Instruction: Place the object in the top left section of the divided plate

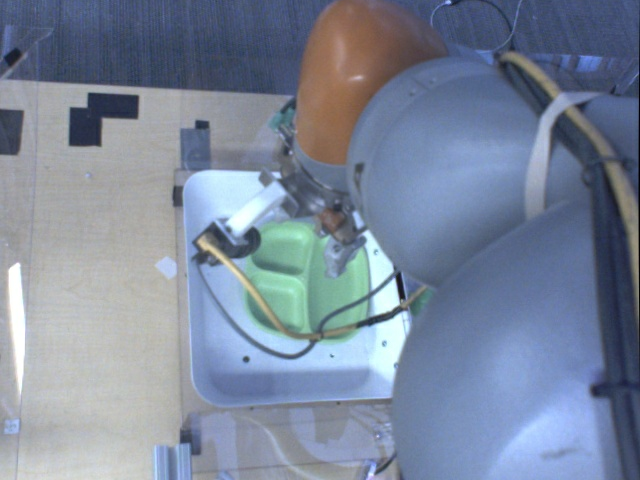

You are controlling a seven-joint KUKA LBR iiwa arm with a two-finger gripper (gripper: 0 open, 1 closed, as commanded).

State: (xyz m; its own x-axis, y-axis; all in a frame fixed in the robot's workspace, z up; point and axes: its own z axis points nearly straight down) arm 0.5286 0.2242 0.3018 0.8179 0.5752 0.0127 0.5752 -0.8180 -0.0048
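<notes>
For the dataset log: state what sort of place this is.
Most likely a robotics lab test bench: a large grey arm with an orange band reaches over a white bin holding a green divided plate, on a wooden bench with black marker squares.

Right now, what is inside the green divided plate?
The visible sections of the green divided plastic plate look bare, and a yellow-black cable crosses it. The gripper and large grey arm cover the plate's right side, so anything there is hidden.

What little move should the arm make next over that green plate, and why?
Probably a slight lowering toward the upper left section: the end effector hangs above the green divided plate in the white bin, and whether it carries anything is unclear.
</notes>
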